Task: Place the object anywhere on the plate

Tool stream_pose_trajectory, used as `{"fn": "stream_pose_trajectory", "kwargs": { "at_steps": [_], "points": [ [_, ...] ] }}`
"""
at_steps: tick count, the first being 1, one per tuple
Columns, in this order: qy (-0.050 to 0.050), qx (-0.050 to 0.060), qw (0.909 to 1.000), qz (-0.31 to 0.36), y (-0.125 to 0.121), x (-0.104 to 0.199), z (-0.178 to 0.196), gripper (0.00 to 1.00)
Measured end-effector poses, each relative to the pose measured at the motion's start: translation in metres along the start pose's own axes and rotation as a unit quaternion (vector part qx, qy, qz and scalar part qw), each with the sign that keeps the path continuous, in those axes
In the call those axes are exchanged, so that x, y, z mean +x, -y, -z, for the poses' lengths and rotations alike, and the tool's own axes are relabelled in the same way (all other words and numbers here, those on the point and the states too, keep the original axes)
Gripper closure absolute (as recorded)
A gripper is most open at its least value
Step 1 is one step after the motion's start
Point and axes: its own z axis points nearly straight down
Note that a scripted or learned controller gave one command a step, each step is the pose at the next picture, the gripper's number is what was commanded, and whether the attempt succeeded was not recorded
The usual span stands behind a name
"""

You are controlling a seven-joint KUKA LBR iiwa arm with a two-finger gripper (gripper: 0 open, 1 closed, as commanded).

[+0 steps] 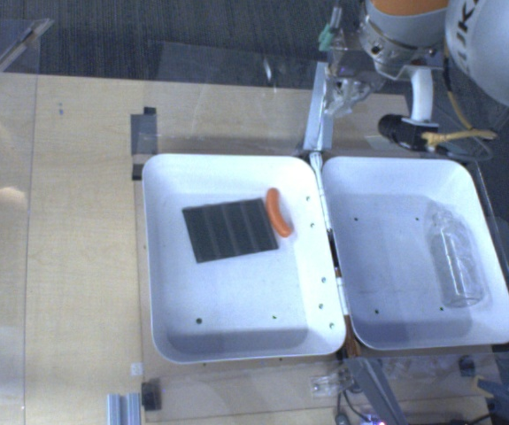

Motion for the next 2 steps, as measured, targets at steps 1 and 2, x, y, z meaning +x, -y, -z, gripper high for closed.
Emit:
{"fn": "stream_pose_trajectory", "kwargs": {
  "at_steps": [1, 2],
  "points": [
    [0.000, 0.000, 0.9638, -0.267, 0.000, 0.006, 0.055, 1.00],
    [0.000, -0.001, 0.9587, -0.284, 0.000, -0.035, 0.083, 1.00]
  ]
}}
